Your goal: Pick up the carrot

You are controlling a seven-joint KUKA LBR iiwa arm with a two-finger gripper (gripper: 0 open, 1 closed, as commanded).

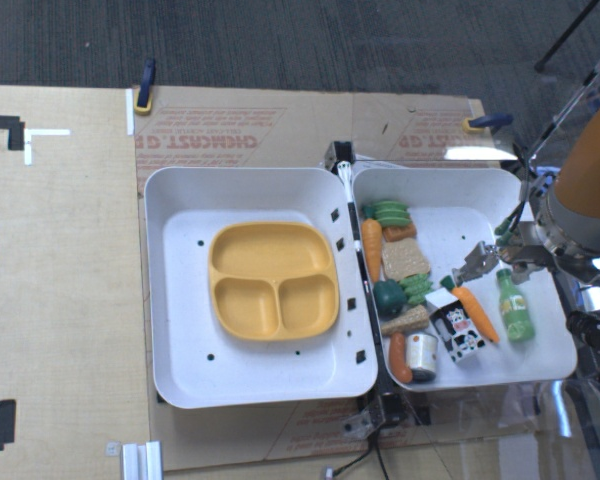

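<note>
Claw [477,262] poised over right bin [450,196], beside carrot [476,313]; nothing held.

Carrot in right bin, lower right part, touching milk carton [458,330] on its left and lying just left of green bottle [515,308]. Long axis diagonal: one end up-left near claw tip, other end down-right toward bin's front wall. Lies just below and slightly right of claw, near end almost under fingertips. Fingers slightly parted, narrow gap, empty. Probable next need: short drop toward bin floor plus small shift along carrot toward its middle, fingers turned to close across the diagonal, not along it. Risk: carton snug against carrot, little room for a finger on that side. Second orange piece [371,248] upright by bin's left wall, well apart from claw; another red-orange piece [399,358] at front-left. Yellow tray [273,280] in left bin [180,298].
</note>
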